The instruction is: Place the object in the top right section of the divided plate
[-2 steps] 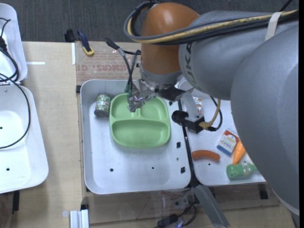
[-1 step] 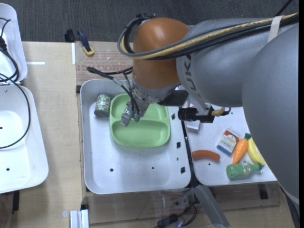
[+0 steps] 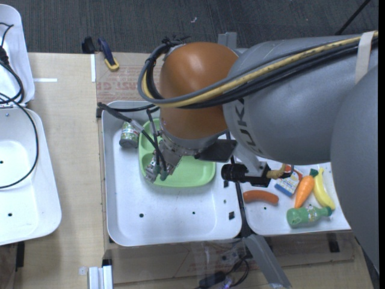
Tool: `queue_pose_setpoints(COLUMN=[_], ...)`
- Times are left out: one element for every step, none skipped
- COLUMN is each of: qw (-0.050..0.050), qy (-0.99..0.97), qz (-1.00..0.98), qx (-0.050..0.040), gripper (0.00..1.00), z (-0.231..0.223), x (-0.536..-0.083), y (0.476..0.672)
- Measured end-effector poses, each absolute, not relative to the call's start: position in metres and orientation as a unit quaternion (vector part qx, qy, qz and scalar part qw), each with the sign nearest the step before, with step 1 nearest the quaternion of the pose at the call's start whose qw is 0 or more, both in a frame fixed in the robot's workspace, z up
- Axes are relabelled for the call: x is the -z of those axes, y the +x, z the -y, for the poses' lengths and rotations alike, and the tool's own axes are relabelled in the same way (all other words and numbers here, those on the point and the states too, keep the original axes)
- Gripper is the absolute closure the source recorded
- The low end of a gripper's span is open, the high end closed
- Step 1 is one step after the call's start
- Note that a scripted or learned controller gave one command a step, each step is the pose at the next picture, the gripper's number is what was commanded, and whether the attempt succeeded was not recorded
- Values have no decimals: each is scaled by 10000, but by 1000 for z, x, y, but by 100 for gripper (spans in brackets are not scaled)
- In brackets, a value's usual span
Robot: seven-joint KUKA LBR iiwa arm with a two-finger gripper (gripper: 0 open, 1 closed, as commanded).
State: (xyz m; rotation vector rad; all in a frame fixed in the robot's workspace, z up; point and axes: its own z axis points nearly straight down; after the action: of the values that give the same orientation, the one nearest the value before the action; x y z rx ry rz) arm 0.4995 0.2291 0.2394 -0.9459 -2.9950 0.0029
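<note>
You see the gripper (image 3: 159, 171) low over the green divided plate (image 3: 198, 172) in the left bin (image 3: 174, 221); whether it is open, cannot tell. A small can (image 3: 128, 135) lies just left of the plate's far-left corner.

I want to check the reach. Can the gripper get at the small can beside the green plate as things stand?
Probably yes. The gripper hangs over the green plate, and the can lies close by to its upper left in the same bin, with nothing between them.

Green divided plate (image 3: 198, 172) top half hidden under arm (image 3: 289, 101); claw (image 3: 159, 172) blurred
</note>
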Motion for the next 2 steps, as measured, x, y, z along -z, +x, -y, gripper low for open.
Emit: queue_pose_setpoints(qw=[3,2], qy=[-3016,-3033], qz=[9534,9529], qx=[-9,-14], gripper=[0,100], z=[-229,-228], x=[-239,-248], y=[500,501])
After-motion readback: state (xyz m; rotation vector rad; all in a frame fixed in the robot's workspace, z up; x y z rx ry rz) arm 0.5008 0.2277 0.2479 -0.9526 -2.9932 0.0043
